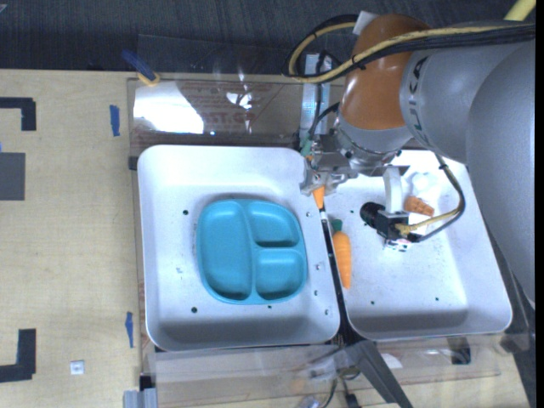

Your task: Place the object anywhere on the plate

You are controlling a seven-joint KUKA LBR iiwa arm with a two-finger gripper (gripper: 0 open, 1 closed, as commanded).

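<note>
Gripper (320,183) low at far end of divider between bins — whether it grips anything, cannot tell. Carrot (342,257) lies in right bin along left wall, off teal plate (252,250) in left bin — placing still ahead

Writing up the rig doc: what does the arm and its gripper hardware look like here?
The arm has smooth grey rounded links with a glossy orange band above the wrist. Yellow and black cables loop over the band, and another cable trails below. The gripper end is small metallic hardware.
</note>
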